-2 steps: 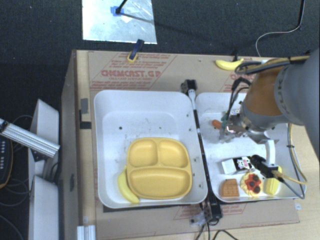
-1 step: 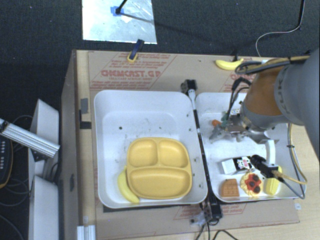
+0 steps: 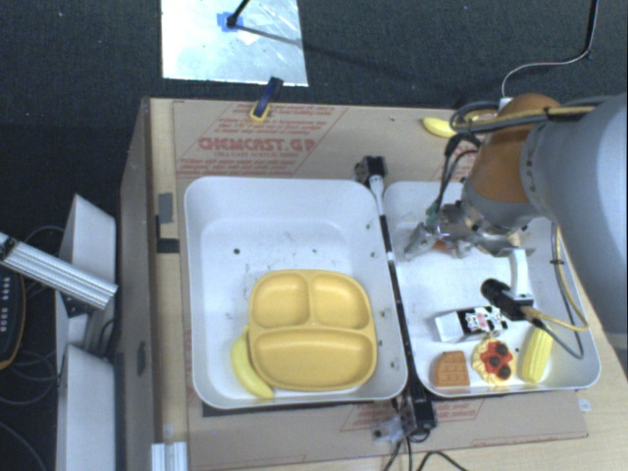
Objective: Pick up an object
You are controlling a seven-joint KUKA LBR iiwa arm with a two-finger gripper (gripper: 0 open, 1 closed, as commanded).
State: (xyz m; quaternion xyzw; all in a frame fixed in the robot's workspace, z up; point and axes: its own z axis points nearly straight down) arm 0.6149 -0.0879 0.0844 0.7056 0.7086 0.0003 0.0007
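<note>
The end effector (image 3: 439, 235) sits low in the far left part of the right bin (image 3: 424, 307), close to the wall shared with the left bin (image 3: 224, 226). It is a tangle of grey metal, partly covered by the orange-banded wrist above it, so whether it is released or clenched cannot be told, and nothing can be made out in its grasp. The things to pick lie well apart from it, in a row along the near side of the right bin. A small white and black box (image 3: 469, 322), its print too small to read, lies nearest. Beyond it are a square tan cracker (image 3: 451, 368), a toy pizza slice (image 3: 494, 358) with red and dark toppings, and a yellow corn cob (image 3: 535, 354) by the right wall. In the left bin a yellow divided plate (image 3: 312, 329) takes up the near half. It lies over part of a banana (image 3: 245, 369), of which a curved edge shows at its left. Behind the right bin, on the bench (image 3: 257, 145), a small yellow thing (image 3: 436, 124) is partly hidden by cables and cannot be identified.
</note>
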